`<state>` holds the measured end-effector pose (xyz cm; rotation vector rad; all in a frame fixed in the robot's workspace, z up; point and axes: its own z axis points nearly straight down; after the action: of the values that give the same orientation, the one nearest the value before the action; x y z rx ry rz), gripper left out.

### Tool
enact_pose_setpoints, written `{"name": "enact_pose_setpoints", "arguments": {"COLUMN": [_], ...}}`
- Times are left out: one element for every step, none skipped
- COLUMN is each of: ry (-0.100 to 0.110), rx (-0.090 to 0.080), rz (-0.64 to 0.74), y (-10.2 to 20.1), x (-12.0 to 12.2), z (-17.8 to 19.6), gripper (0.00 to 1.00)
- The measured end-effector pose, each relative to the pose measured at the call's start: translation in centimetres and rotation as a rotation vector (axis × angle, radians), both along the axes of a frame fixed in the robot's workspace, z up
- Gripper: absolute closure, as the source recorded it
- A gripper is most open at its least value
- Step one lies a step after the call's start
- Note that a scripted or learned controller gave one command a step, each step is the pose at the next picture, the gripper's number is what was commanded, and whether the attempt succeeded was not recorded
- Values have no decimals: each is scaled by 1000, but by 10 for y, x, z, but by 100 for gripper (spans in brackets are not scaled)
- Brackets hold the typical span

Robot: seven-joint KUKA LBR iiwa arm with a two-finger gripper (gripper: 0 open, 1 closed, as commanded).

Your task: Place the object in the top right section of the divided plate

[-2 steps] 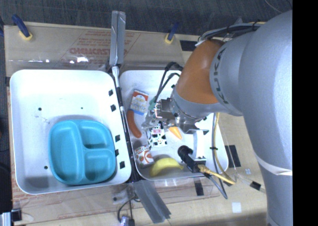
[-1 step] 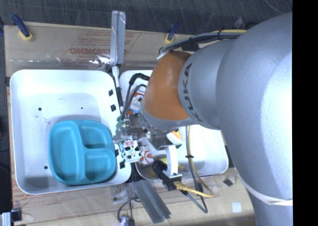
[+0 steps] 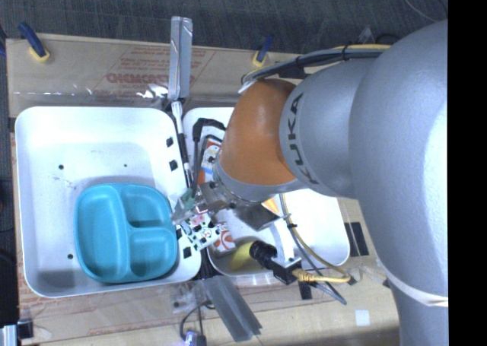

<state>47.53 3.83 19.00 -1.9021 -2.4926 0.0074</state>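
Okay, I take the blue divided plate (image 3: 125, 232) as my landmark: it lies in the left bin (image 3: 46, 147), toward the near end of it, three sections showing, all bare blue. To the plate's right, across the wall between the bins, the arm (image 3: 365, 139) comes down over the right bin (image 3: 335, 223), its orange band (image 3: 255, 135) sitting above the wrist and covering most of that bin. The gripper (image 3: 196, 219) hangs just right of the plate's right edge, low over the divider between the bins, close to the plate but apart from it as far as I can see. Its end is a clutter of small black and white parts, and I cannot tell from this view how it is set or if anything is in it. Right of the plate and a little nearer than the gripper, in the right bin, I see a yellow object (image 3: 242, 253) partly tucked under the arm's hardware, with a small orange-and-white item (image 3: 222, 241) touching or just beside it. Which of these is the task's object I cannot tell. A yellow cable (image 3: 323, 280) runs off further right of the plate, past the bin's near rim. Beyond the plate's far side, an upright grey bar (image 3: 181, 55) stands between the two bins.
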Motion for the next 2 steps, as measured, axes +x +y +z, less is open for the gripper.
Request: {"name": "enact_pose_setpoints", "arguments": {"ry": [-2, 0], "rx": [0, 2], "rz": [-12, 232], "y": [-7, 0], "x": [1, 0], "z": [0, 0], "gripper": [100, 100]}}
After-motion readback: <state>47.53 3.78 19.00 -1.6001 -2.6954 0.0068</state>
